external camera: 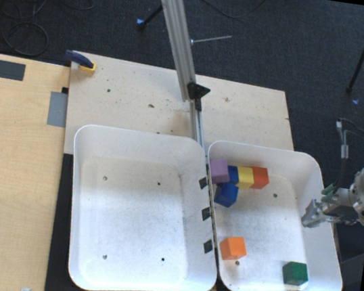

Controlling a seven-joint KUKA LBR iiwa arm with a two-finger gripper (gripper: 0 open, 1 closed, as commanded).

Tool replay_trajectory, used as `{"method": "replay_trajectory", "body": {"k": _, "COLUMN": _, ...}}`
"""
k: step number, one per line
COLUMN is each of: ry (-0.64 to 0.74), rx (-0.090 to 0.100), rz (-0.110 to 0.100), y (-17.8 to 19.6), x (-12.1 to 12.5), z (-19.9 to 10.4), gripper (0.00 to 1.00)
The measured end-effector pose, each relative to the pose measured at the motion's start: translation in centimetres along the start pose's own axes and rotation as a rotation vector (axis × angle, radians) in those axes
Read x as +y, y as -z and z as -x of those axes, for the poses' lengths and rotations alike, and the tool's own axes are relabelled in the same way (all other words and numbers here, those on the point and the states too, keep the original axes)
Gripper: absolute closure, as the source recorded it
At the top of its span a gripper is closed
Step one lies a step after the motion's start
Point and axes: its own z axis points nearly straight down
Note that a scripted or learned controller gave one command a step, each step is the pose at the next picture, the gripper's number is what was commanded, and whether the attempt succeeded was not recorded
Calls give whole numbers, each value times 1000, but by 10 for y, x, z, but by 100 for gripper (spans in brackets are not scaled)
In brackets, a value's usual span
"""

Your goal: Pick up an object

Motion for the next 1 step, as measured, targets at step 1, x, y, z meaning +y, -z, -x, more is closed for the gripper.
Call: {"method": "replay_trajectory", "body": {"k": 1, "ry": 0, "rx": 1, "rz": -2, "y": 38, "x": 1, "z": 1, "gripper": 100}}
